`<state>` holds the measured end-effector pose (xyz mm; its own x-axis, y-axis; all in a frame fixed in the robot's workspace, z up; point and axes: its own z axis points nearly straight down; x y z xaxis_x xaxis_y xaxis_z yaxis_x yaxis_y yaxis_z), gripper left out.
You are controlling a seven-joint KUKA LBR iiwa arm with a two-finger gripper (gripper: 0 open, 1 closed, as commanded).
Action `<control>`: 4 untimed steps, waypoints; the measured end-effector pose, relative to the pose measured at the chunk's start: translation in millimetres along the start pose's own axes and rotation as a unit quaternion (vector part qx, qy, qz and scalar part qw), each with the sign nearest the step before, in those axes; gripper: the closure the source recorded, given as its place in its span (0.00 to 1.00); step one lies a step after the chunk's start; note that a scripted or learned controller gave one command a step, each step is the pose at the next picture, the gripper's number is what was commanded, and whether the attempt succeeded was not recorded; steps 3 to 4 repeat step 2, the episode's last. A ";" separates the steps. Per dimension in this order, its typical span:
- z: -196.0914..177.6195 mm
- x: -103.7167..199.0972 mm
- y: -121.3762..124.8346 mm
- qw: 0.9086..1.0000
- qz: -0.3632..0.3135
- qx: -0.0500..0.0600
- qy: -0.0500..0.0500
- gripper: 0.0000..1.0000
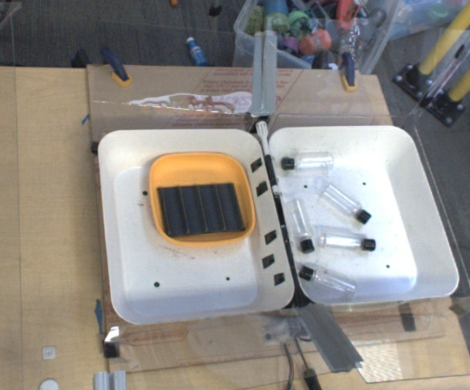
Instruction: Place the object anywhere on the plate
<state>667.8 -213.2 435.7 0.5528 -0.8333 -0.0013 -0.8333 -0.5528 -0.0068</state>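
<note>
While the two white bins lie side by side on the bench [32, 218], an orange plate [202, 162] is seen in the left bin [129, 283], set toward that bin's 12 o'clock side. A black ridged block [200, 210] is laid flat on the plate, wholly inside its rim. Its long axis runs from 9 o'clock to 3 o'clock, very slightly tilted, and its ridges run across it from 12 to 6.

Five clear tubes with black caps are scattered in the right bin [413, 218], all lying on their sides and none touching the plate. The top tube [309, 162] is laid along the 9-to-3 line, with its cap pointed to 9 o'clock. Below it, a second tube [344, 202] is slanted, its cap pointed to about 4 o'clock. A third tube [301, 226], close to the divider between the bins, is laid nearly along the 12-to-6 line, cap toward 6. Just to its 3 o'clock side, a fourth tube [344, 241] is laid almost level, cap toward 3. The lowest tube [328, 279] is laid with its cap toward about 10 o'clock.

A clear crate of coloured toys [324, 15] is seen on the floor beyond the bench at 12 o'clock.

How far the gripper is open, and whether anything is held by it, cannot be told.
</note>
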 end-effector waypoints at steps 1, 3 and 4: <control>0.3 -2.4 -1.9 0.980 -0.197 -0.001 0.001 1.00; 0.9 5.7 3.5 0.958 -0.286 -0.001 0.000 1.00; 0.9 5.7 3.5 0.958 -0.286 -0.001 0.000 1.00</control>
